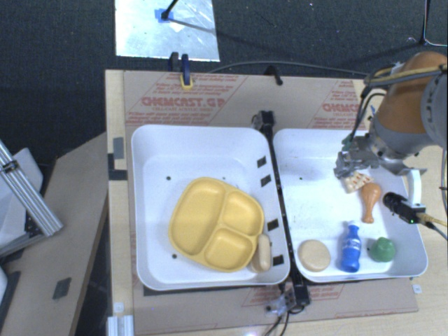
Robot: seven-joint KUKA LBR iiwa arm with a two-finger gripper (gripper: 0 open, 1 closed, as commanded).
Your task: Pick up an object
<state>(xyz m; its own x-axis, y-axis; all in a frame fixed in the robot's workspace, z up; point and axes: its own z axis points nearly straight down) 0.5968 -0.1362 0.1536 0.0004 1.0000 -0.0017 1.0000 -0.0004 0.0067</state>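
Fig.: right bin point(420, 257), objects listed near to far w.r.t. the blue bottle point(350, 248). The bottle stood upright near the bin's front wall. A tan round disc point(314, 255) lay just to its left in the view and a green rounded object point(382, 248) just to its right. Beyond the bottle lay an orange drumstick-shaped toy point(369, 200), long axis running roughly front to back, thick end nearer the bottle. Beyond that, touching or nearly touching the toy's far tip, sat a small pale waffle-like piece point(356, 181). The gripper point(350, 166) hung directly over that piece, approx. above its far edge, so the likely target lay just under and slightly bottle-ward of the tool. Whether the tool was open, closed or gripping anything could not be told; metal parts hid it. Left bin point(150, 187), well left of the bottle, held a yellow divided plate point(213, 222).
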